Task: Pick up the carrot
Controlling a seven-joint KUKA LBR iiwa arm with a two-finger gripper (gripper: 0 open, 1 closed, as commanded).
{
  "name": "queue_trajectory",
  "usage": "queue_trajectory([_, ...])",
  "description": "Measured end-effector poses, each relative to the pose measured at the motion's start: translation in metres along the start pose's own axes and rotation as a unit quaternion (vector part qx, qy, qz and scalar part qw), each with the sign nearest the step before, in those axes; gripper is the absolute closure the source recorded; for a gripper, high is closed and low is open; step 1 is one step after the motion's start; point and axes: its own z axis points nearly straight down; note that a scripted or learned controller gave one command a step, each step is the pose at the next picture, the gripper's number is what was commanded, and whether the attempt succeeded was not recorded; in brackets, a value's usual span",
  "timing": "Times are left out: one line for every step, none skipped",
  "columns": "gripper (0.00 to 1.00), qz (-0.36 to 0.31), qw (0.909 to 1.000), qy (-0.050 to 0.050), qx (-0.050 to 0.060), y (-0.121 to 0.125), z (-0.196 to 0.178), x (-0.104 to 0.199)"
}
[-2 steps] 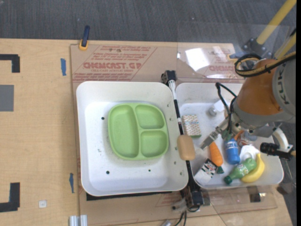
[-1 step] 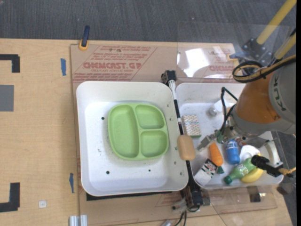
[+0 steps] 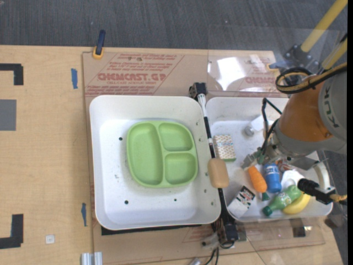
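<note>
Approach step. Gripper (image 3: 259, 158) hovers just above carrot (image 3: 257, 179) in right bin (image 3: 234, 106); jaw state: cannot tell. Next: descend squarely, avoiding blue bottle (image 3: 272, 176) beside.

The carrot (image 3: 257, 179) is seen as a short, stubby orange piece with a smooth, toy-like surface and rounded ends. It is laid flat on the floor of the right-hand bin (image 3: 234, 123), toward the near side of that bin. Its long axis is set at a slant, the upper end being turned toward the left and the lower end toward the right. A blue bottle (image 3: 272, 176) is found just beside it on the right, apparently touching it, and a small black-and-white packet (image 3: 242, 197) is placed near its lower left.
</note>
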Motion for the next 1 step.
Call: queue_trajectory([1.00,0.076,0.9970,0.009,0.009,0.0028,-0.0865,0.0747])
